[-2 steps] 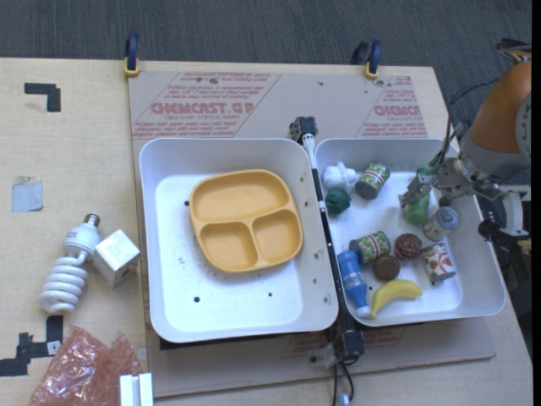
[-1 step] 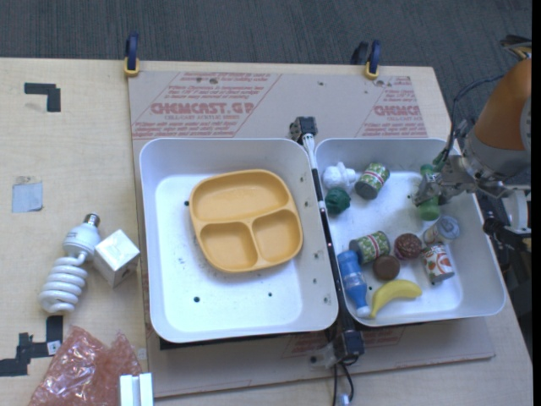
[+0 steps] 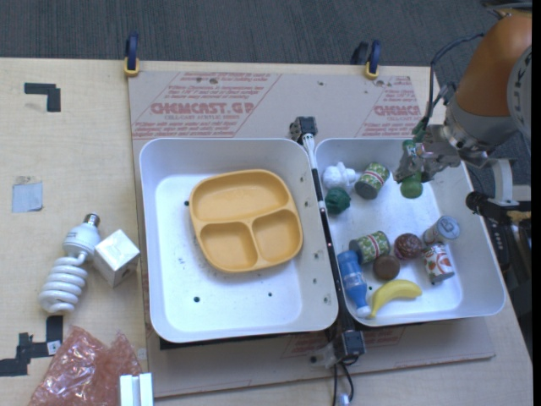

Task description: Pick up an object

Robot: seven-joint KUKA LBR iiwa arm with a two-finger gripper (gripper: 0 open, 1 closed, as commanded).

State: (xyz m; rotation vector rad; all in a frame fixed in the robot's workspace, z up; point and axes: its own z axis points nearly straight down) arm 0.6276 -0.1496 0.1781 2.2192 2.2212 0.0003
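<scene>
**Claw over the right bin's far edge**

The claw point(image 3: 414, 169) hangs above the right bin point(image 3: 482, 290); whether it grips anything, can't tell. A small round green ball point(image 3: 412, 188) sits right beneath it. Nearby: a labelled can point(image 3: 372, 180), a curved yellow banana point(image 3: 394, 295), a blue bottle point(image 3: 352, 279). The left bin point(image 3: 169, 303) carries a smooth sectioned yellow tray point(image 3: 246, 220).

Grey arm point(image 3: 482, 125), orange band, black cables

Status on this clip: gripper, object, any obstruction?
Gripper at right bin's far edge, shut on small green object. Object appears lifted above the bin. Green can beside it, apart.
</scene>
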